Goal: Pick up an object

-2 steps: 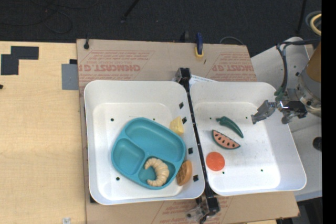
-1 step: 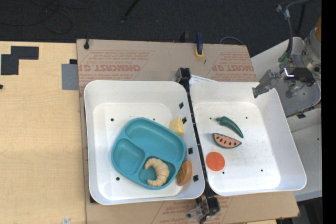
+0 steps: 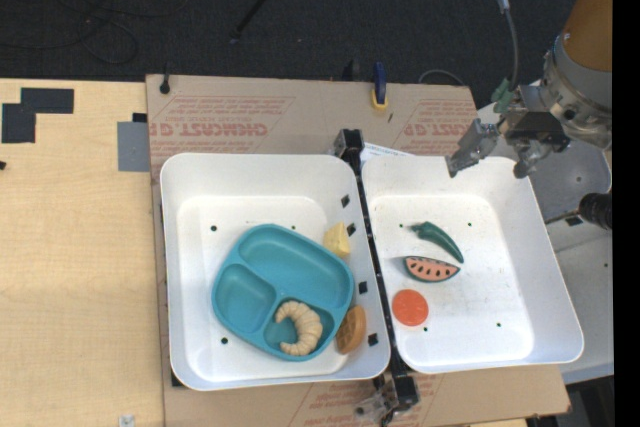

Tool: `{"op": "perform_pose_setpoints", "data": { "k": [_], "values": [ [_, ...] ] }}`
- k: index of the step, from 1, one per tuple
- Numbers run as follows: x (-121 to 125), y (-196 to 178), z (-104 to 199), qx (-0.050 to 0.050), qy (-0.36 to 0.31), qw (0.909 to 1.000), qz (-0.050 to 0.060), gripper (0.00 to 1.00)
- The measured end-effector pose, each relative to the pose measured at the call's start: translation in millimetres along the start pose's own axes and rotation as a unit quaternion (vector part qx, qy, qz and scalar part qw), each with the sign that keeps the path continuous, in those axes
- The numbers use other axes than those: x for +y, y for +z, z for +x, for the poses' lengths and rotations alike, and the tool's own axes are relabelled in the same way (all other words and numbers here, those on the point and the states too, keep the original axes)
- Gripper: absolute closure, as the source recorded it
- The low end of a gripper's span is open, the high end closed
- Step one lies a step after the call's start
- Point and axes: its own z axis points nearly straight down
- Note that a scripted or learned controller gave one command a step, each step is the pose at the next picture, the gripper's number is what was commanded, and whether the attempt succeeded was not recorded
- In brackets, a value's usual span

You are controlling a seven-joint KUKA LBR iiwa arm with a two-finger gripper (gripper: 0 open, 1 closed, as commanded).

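White bins are sitting side by side on the desk while I am hovering my gripper (image 3: 494, 154) over the far edge of the right bin (image 3: 560, 315).

I am spreading the gripper's two fingers apart with nothing between them, well above the bin floor. In the right bin, a green pepper (image 3: 437, 238) is lying just above a watermelon slice (image 3: 432, 269), and an orange disc (image 3: 410, 308) is resting near them toward the front. In the left bin (image 3: 190, 215), a teal divided plate (image 3: 282, 289) is carrying a pale croissant (image 3: 300, 325); a yellow piece (image 3: 338, 240) and a brown cookie (image 3: 351, 329) are sitting beside its rim.
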Motion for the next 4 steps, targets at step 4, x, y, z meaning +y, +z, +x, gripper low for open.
{"op": "perform_pose_setpoints", "data": {
  "k": [4],
  "values": [
    [17,-73,282,0.0,0.001,1.0,0.001,0.0]
  ]
}}
